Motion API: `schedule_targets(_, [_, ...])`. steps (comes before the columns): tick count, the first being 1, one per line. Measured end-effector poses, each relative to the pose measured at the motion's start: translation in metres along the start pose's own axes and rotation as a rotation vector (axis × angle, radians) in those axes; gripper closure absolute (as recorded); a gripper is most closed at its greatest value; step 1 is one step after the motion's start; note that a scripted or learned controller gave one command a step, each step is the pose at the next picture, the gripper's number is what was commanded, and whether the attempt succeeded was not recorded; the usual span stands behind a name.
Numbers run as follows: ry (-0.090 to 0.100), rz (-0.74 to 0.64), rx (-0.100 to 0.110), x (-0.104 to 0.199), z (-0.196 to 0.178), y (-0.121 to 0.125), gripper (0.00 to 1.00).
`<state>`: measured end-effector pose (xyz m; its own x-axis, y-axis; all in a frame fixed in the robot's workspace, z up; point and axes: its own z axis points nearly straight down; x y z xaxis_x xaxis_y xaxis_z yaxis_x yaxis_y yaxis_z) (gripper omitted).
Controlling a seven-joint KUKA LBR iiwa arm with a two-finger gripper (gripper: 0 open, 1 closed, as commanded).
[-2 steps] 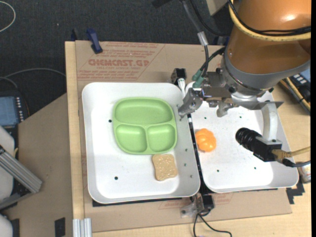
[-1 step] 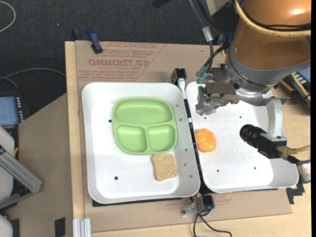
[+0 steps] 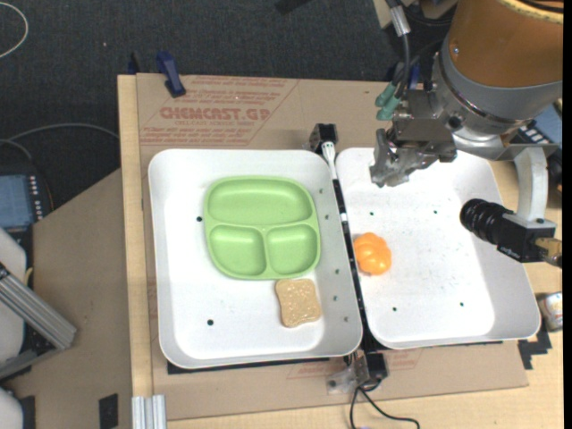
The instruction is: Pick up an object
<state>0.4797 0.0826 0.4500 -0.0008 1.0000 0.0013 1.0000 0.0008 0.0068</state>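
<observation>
An orange ball-like object (image 3: 373, 254) lies in the right bin (image 3: 465, 302), near its left wall. A tan slice of bread (image 3: 298, 301) rests in the left bin (image 3: 174, 248), just below a green three-compartment plate (image 3: 262, 227). My gripper (image 3: 391, 173) hangs over the upper left part of the right bin, well above and behind the orange object. Nothing shows between its fingers.
A black cylindrical part (image 3: 492, 222) juts in over the right bin's right side. A black clip (image 3: 323, 137) sits at the top of the seam between the bins. Both bins stand on a cardboard sheet (image 3: 214, 105).
</observation>
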Motion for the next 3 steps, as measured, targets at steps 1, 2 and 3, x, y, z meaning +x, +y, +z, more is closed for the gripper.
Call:
schedule_targets(1, [0.001, -0.006, 0.002, 0.052, -0.025, 0.000, 1.00])
schedule_targets(2, [0.003, -0.010, 0.002, 0.148, -0.047, -0.001, 1.00])
schedule_targets(3, [-0.006, 0.006, 0.017, 0.090, 0.050, -0.001, 1.00])
